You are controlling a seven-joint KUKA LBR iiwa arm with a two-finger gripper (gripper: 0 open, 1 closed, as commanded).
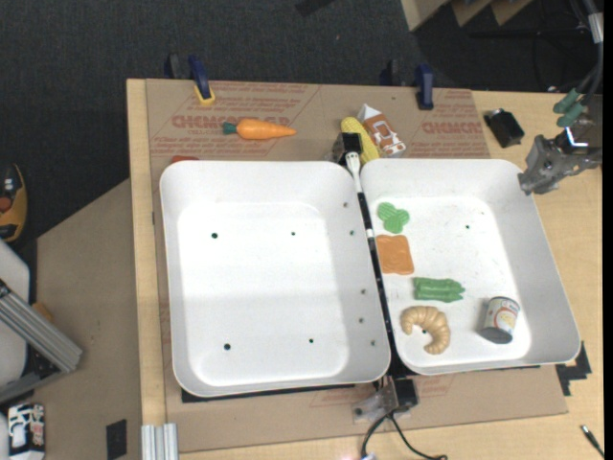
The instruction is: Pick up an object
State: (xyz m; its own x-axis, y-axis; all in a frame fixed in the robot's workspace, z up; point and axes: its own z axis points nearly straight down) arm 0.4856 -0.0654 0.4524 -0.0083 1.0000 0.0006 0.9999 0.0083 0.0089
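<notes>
The right bin (536, 247) holds several small objects along its left and front: a green round piece (393, 217), an orange flat square (395, 255), a green leafy piece (439, 289), a tan croissant (427, 326) and a small grey can (498, 318). My gripper (544, 169) hangs at the far right, just outside the right bin's back right corner, well apart from all the objects. Nothing shows between its fingers.
The left bin (182, 257) lies beside the right one. Behind the bins, on the cardboard, lie a toy carrot (259, 129), a yellow item (356, 134) and a small carton (381, 132). Two blue clamps (201, 80) (423, 84) stand at the bench's back edge.
</notes>
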